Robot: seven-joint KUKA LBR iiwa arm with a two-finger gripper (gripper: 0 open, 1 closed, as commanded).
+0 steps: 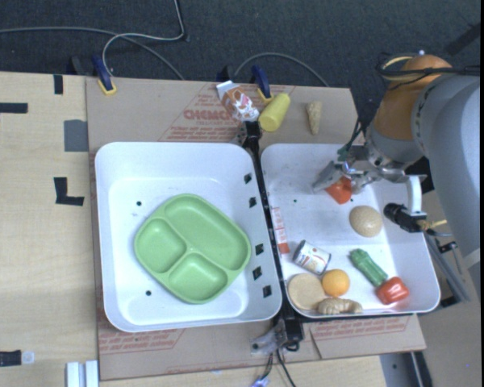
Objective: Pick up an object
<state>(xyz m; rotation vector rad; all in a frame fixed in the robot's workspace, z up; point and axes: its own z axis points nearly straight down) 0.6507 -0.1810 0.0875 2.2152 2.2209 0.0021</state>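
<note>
My gripper (339,177) hangs low over the upper middle of the right bin (302,164), on the grey arm with its orange band (403,103) coming in from the right. A small red object (340,190) lies right at the gripper's tip, touching or just beneath it; I cannot tell whether it is gripped. Below it in the same bin are a beige egg-shaped item (366,221), a small can (311,256) on its side, an orange ball (335,282), a flat tan disc (302,292), a tan lumpy piece (339,305), a green vegetable (368,266) and a red one (393,291).
The left bin (117,176) holds a green divided plate (192,247). Behind the bins, on the cardboard, lie a yellow bottle (274,111), a small packet (236,101) and a beige piece (315,117). Cables run over the dark floor at the back.
</note>
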